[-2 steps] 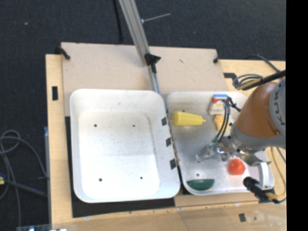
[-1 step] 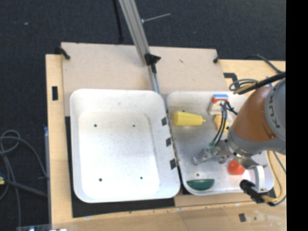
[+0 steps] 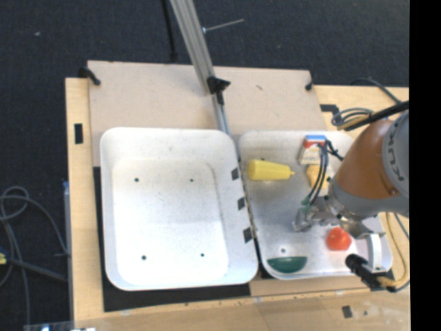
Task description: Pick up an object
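My gripper (image 3: 305, 221) hangs low over the middle of the right bin (image 3: 270, 139), above bare bin floor. An orange-red ball (image 3: 337, 238) lies just to its right, close to the wrist. A yellow wedge-shaped object (image 3: 269, 170) rests at the bin's upper left. At the back stands a small white box with a blue and red top (image 3: 313, 146), and a tan piece (image 3: 315, 175) sits below it, partly behind the arm. A dark green dish (image 3: 286, 263) leans on the front rim. Nothing shows between the gripper's tips.
The left bin (image 3: 172, 205) sits beside the right one, sharing a divider with black clips (image 3: 242, 202). An aluminium post (image 3: 195, 40) slants down to the back of the bins. Cables (image 3: 21, 216) lie off the bench at the left.
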Controlling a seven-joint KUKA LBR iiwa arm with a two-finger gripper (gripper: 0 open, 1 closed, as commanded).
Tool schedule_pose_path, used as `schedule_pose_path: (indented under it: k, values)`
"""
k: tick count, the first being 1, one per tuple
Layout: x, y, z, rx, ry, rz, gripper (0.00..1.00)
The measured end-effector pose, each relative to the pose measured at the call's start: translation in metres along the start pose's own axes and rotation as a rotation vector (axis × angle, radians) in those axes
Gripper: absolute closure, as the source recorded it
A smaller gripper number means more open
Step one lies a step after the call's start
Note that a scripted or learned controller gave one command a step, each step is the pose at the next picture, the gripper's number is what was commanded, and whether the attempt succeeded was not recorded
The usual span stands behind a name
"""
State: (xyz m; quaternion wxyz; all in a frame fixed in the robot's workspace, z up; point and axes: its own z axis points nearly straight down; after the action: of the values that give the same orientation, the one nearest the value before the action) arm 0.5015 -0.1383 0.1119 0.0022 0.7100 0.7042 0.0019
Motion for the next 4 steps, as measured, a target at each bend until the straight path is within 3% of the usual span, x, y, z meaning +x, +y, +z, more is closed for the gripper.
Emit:
schedule_pose_path:
  k: [2, 3, 4]
  values:
    - [-0.017, 0.000, -0.107, -0.002, -0.002, -0.012, 1.00]
    - [-0.018, 0.002, -0.136, 0.000, -0.001, -0.012, 1.00]
    - [0.040, 0.014, -0.144, 0.001, 0.001, -0.017, 1.00]
